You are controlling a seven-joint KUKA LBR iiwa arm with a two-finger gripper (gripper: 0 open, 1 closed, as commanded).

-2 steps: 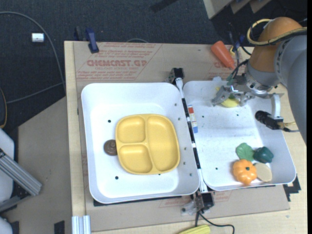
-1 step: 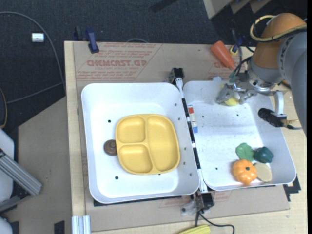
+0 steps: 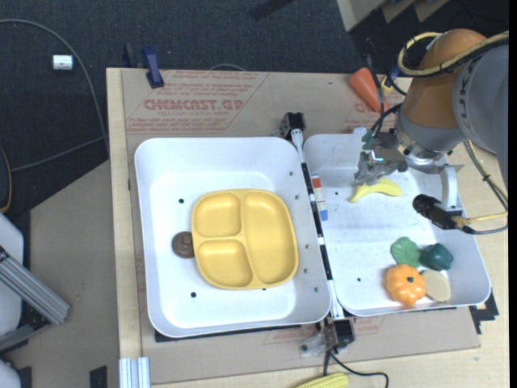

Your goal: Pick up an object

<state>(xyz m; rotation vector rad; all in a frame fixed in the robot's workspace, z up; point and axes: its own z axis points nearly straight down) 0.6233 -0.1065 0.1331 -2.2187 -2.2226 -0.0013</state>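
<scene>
On my desk (image 3: pixel 202 107): pincer (image 3: pixel 372 170) low in right bin (image 3: pixel 355 297), just above the yellow banana (image 3: pixel 378 189), finger spread I cannot tell; orange pumpkin (image 3: pixel 405 284) and green pieces (image 3: pixel 421 254) near that bin's front; yellow divided plate (image 3: pixel 243 238) in left bin (image 3: pixel 161 168).

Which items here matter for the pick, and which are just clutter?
In play:
- gripper, low over the right bin
- yellow banana, right beneath it

Lying about:
- orange pumpkin, green piece, teal piece, near the right bin's front
- yellow divided plate and brown disc in the left bin
</scene>
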